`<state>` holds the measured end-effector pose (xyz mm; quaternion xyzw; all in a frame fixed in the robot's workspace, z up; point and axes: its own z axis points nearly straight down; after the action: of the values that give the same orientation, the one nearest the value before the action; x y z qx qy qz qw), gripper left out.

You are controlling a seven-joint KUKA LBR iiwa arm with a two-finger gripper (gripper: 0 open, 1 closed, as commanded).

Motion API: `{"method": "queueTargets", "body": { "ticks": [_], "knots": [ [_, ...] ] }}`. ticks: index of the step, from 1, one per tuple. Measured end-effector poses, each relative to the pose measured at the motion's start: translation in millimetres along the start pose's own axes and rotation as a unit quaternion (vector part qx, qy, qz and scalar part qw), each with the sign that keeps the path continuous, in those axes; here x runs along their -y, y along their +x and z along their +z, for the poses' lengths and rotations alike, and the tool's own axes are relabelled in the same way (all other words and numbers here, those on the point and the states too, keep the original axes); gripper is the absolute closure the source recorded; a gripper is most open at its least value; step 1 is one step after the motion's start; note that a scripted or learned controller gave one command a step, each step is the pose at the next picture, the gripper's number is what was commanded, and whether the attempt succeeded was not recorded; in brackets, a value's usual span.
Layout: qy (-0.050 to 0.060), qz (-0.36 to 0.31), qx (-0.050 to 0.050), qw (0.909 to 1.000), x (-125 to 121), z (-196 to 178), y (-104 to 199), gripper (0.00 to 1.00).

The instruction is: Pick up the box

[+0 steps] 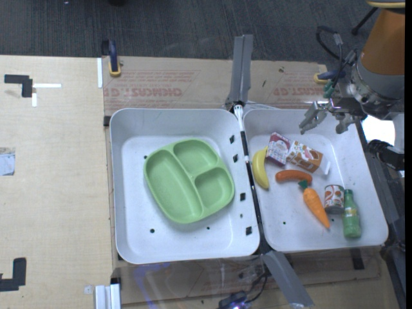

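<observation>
The grey two-finger gripper (pixel 324 116) hangs over the far edge of the right shallow white bin (pixel 367 172), its fingers spread apart and holding nothing, so the pick is not yet made. The task's thing, a small orange-and-white carton box (pixel 305 157), lies on its side in the far half of that bin, touching a red-and-white packet (pixel 278 149) on its left, which in turn sits just beside a yellow plastic banana (pixel 259 169). An orange-red sausage (pixel 293 176) lies just in front of the box, and farther forward are a toy carrot (pixel 316 207), a small brown can (pixel 333 198) and a green bottle (pixel 351 215). The box looks crowded on its left and front, so open room is mostly on its far and right sides, toward the bin wall. The left white bin (pixel 122 172) holds a pale green divided plate (pixel 188 180), well apart from all this.
</observation>
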<state>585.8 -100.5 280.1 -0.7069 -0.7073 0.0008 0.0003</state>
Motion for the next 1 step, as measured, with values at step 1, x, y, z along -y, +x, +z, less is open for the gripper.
{"method": "queueTargets", "body": {
  "ticks": [1],
  "knots": [
    [0.000, -0.080, 0.000, 0.9968, -36.9, 65.0, 56.5, 0.00]
  ]
}}
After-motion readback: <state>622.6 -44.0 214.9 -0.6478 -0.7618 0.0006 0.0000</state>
